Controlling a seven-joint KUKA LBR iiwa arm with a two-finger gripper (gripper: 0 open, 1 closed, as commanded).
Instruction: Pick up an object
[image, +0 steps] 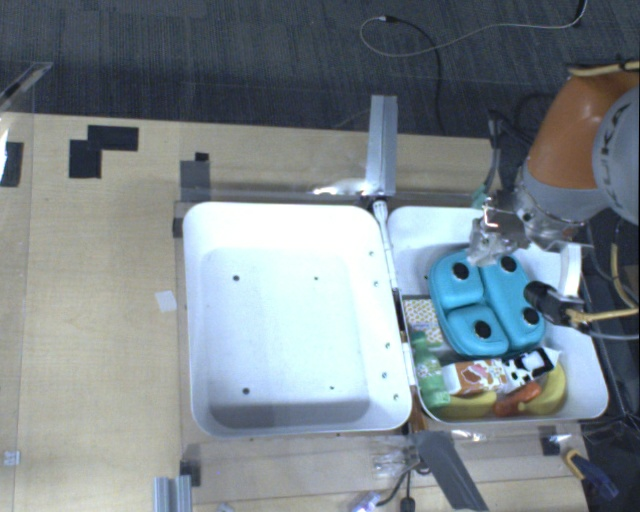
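- The left bin (285, 320) is sitting white and bare on the bench (90, 330), well apart from the arm.
- A metal post (383, 140) is standing at the far end of the divide between the two bins.
- The right bin (420, 225) is holding all the clutter, crowded toward its near end.
- A patterned card (420, 318) is lying against the divider wall, and a green packet (430, 372) is sitting just nearer than it.
- The blue tray (487, 303), a moulded piece with four dark holes in its top, is resting in the middle of the right bin, tilted over the other items. It is looking like stiff, light plastic with a smooth, rounded top, so a pinch there would probably slip; an edge or the ridge between the humps seems the better place to grip.
- A yellow banana (500, 402) is lying along the near wall, partly under a printed carton (480, 377).
- The gripper (488, 240) is hovering at the tray's far edge, touching or just above it; whether the claw is spread or pressed together cannot be told from here, and nothing is visibly pinched.
- The arm (580, 140), with its orange band, is reaching in from the right.
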